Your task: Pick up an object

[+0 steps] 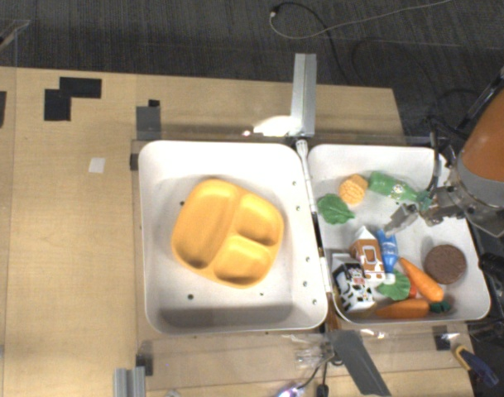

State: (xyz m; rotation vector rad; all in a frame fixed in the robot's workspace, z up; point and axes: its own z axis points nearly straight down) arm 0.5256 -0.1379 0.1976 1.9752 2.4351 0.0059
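Camera view had the right bin [475, 300] full of small toys; no single target was marked, so the nearest to the gripper [407, 215] was taken: a blue tube [387, 251] lying near the bin's middle. Its long axis ran roughly up-down in the view, slightly tilted, white cap end toward the top. It sat just below and left of the gripper tip, apart from it. Whether the pincer was wide or narrow could not be told; nothing was seen between its tips. Beside the tube: a small carton [368, 255] to its left, an orange carrot [422, 280] to its right, a cow-print toy [352, 285] lower left. Brown round cookie [444, 264] lay further right. Green leaf [335, 210], corn-like piece [352, 190] and green wrapper [392, 187] lay higher up. Left bin [152, 246] held a yellow divided tray [227, 231].
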